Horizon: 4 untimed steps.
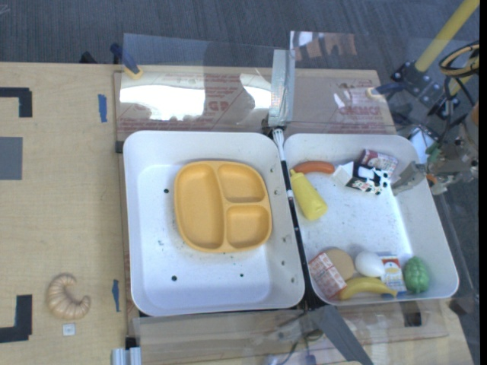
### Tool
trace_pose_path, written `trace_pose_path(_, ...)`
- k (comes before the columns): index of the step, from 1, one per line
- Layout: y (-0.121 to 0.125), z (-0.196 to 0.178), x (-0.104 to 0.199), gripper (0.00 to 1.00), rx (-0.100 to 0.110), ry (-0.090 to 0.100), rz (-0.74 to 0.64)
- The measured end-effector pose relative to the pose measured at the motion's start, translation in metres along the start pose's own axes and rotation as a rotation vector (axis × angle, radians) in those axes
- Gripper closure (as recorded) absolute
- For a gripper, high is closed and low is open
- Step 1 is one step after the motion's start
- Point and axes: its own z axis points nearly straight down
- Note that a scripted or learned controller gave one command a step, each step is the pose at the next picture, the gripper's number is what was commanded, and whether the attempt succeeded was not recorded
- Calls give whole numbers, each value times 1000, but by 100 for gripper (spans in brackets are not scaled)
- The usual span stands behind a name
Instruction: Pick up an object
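Left bin [144, 226]: shallow white plastic, speckled floor; a glossy yellow tray [222, 205] with three compartments lies at its centre.
Right bin [426, 226]: same white plastic, holding toy food.
12 o'clock: smooth orange sausage [313, 167]; black-and-white cow figure [370, 179] beside it.
10 o'clock: yellow bottle [308, 196], lying tilted.
6 o'clock: wrapped snack [327, 272], white egg [370, 265], curved yellow banana [365, 286], knobbly green vegetable [416, 274].
Bench, 8 o'clock: ridged tan croissant [67, 295] on the wooden surface.
Gripper [415, 177]: grey, low over the right bin's 2 o'clock rim, slanting in from the right; fingers' spread cannot be told; nothing seen between them.
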Motion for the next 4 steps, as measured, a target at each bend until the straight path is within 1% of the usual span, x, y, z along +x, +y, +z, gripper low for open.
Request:
trace_pose_path(1, 38, 17, 8, 0, -1, -1, 290)
trace_pose_path(2, 97, 85, 50, 0, -10, -2, 40)
trace_pose_path(3, 90, 107, 51, 0, -11, -4, -159)
trace_pose_path(4, 68, 117, 66, 0, -20, -11, -275)
